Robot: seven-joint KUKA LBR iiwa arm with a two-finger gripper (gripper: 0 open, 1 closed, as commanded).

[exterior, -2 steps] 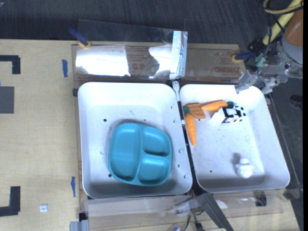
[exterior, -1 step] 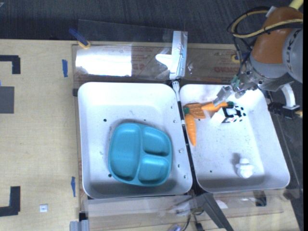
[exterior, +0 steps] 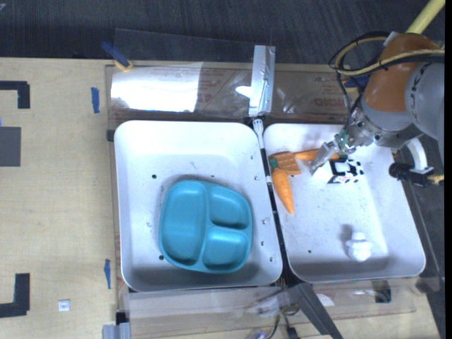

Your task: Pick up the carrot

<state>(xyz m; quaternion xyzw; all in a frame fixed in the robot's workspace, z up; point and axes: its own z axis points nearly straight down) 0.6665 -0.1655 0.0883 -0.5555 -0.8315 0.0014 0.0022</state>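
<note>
1. Seen from above, two white bins sit side by side on a bench. My arm (exterior: 406,90), grey with an orange band, reaches in from the right over the far part of the right bin (exterior: 395,260)
2. My gripper (exterior: 333,151) hangs over the far middle of the right bin, pointing left. From this angle I cannot tell whether it is open or closed
3. The carrot (exterior: 283,188) lies in the right bin close to its left wall. It is left of my gripper and a little nearer
4. Its long axis runs far to near, with the thick end far and the thin tip pointing near and slightly right. That is roughly crosswise to the way my gripper points
5. A second orange piece (exterior: 300,159) lies left to right between the carrot's thick end and my gripper. Its right end meets my gripper's tip, but I cannot tell whether I am gripping it
6. My judgement: to take the carrot I would have to travel left and nearer, past that piece
7. Also in the right bin are a black-and-white object (exterior: 345,170) just near of my gripper and a small white object (exterior: 358,247) well nearer
8. The left bin (exterior: 134,147) holds a blue divided plate (exterior: 205,224)
</note>
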